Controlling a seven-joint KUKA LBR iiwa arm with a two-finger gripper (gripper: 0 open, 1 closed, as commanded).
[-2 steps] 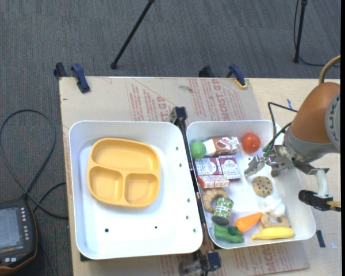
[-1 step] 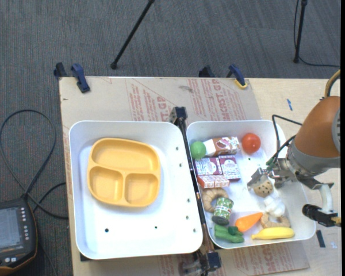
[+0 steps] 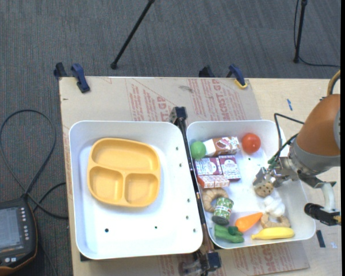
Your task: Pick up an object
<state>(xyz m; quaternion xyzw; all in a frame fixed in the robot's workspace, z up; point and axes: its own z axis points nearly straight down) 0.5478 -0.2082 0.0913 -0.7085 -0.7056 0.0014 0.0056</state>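
While the hand (image 3: 274,176) hovers low over the right bin (image 3: 287,234), I log it just beside a brown cookie-like item (image 3: 264,188), apparently touching its top; I cannot tell what state the hand is in. That item lies mid-bin, right of the red cartons (image 3: 218,167), below the tomato (image 3: 250,142). Risk, as I judge it: the bin is crowded, with a white lump (image 3: 274,204) and carrot (image 3: 249,221) close by, so a descent could nudge neighbours or clip the bin wall, and a flat item may slip. Carton print is too small to read. Mirrored lettering on the table (image 3: 161,99) board is illegible to me.
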